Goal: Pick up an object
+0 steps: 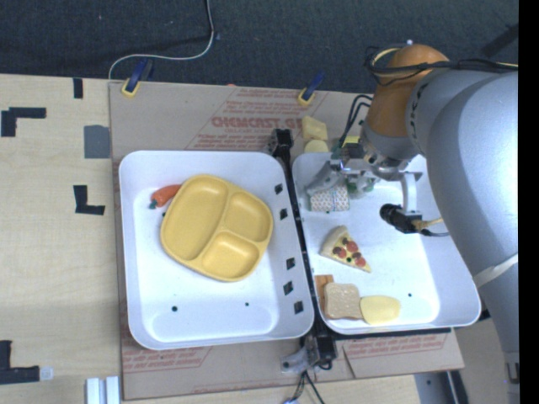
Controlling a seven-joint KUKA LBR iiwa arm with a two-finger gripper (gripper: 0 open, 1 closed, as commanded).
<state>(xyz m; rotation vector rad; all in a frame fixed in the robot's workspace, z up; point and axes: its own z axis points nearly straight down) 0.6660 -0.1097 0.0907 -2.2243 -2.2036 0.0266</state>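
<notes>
Speckled block [329, 199], a small pale cube-like toy with coloured dots, sits in the far part of the right bin [421, 305], directly under the gripper [341, 178], and we take it as the likeliest thing to be picked. We judge it light and fairly stiff, perhaps a little squashy, with flat sides that should take a pinch across its left and right faces without slipping much. Whether the claw is open, closed or already on the block we cannot tell from this angle. Nearer in the same bin lie a pizza slice [346, 250], then a toast piece [341, 300] touching a yellow oval [381, 310]; these are flat and low, so harder to grip. Across the divider, the left bin [143, 310] holds a yellow divided plate [217, 226] with an orange carrot-like piece [164, 195] at its far left edge.
</notes>
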